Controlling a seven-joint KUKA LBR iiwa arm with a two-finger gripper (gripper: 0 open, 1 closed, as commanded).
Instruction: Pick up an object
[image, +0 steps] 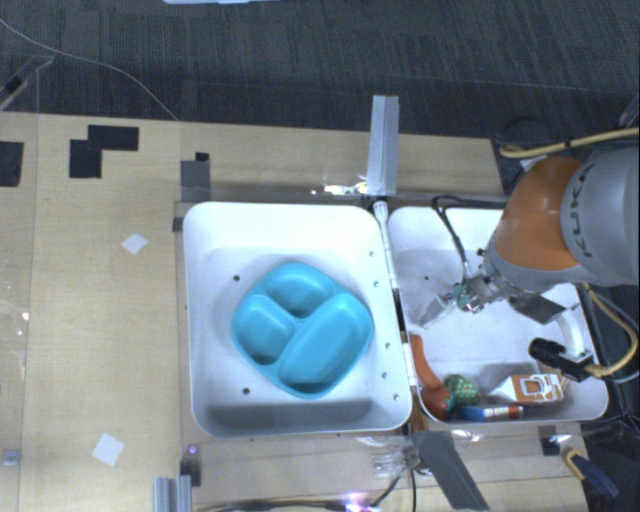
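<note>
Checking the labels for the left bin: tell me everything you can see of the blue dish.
The blue dish is a turquoise divided plate with rounded corners, plastic by the look, smooth and slightly glossy. It has three compartments: one large at its lower right and two smaller at its upper left. It lies flat, right way up, turned diagonally, near the middle of the left bin, resting on the bin's floor. Nothing lies in it, and nothing else touches it. The gripper is over the right bin, well away from it.

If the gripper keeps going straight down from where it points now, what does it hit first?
Probably bare floor of the right bin: the gripper hangs above its middle, while the items lie along the near edge. Depth is unclear.
</note>
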